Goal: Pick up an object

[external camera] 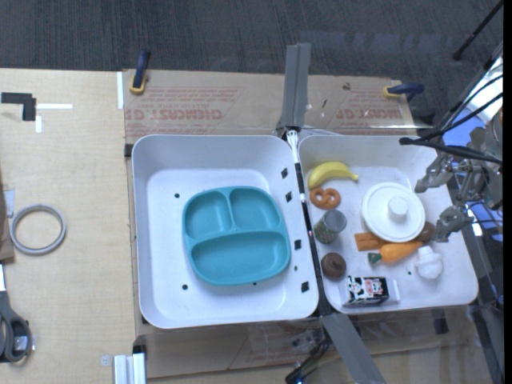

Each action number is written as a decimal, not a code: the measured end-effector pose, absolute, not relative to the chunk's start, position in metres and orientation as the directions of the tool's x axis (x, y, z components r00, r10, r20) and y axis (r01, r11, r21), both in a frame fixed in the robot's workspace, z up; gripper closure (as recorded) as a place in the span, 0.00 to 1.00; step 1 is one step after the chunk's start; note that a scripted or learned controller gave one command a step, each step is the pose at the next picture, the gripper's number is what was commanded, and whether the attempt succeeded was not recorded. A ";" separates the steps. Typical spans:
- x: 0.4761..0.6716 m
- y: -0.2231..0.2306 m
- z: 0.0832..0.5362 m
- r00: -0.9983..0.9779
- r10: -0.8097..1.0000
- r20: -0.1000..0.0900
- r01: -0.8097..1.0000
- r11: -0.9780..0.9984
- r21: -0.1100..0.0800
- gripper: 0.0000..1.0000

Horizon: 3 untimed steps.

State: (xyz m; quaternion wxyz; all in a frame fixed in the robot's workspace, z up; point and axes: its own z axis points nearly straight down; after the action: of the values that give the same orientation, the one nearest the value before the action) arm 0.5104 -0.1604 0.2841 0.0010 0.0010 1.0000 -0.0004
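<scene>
The objects open to a pick lie crowded in the right bin [460, 290]: a banana [332, 172] near its back wall, a pretzel [325, 198] just in front of it, a white round lid with a knob [393, 211] in the middle, a carrot [398, 252] touching the lid's front edge, a small grey cup [329, 226], a chocolate donut [334, 264], a black-and-white carton [366, 289] by the front wall, and a small white lump [430, 266] at the carrot's right end. The left bin [152, 238] holds a teal divided plate [237, 235]. The tool [448, 198] hangs over the right side of the right bin, its two fingers spread apart with nothing between them, just beside the lid and above the carrot's end. The likely trouble is the crowding: a descent here could land on the lid's rim or catch the carrot and lump together, so the fingers may close on an edge and slip, or shove neighbours against the bin wall. The lid looks too wide and smooth for a sure pinch. On the bench [64, 310] to the left, well apart, lies a roll of tape [36, 229].
</scene>
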 end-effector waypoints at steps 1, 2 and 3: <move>0.551 -0.146 0.138 -1.000 -0.001 -0.001 -0.001 1.000 0.000 0.00; 0.511 -0.114 0.093 -1.000 0.011 -0.006 0.011 1.000 -0.001 0.00; 0.602 -0.107 0.093 -0.995 0.097 -0.004 0.097 0.995 0.000 0.00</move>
State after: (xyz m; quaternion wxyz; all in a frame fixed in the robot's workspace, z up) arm 0.6015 -0.1065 0.0930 0.0022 0.0488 0.9988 -0.0003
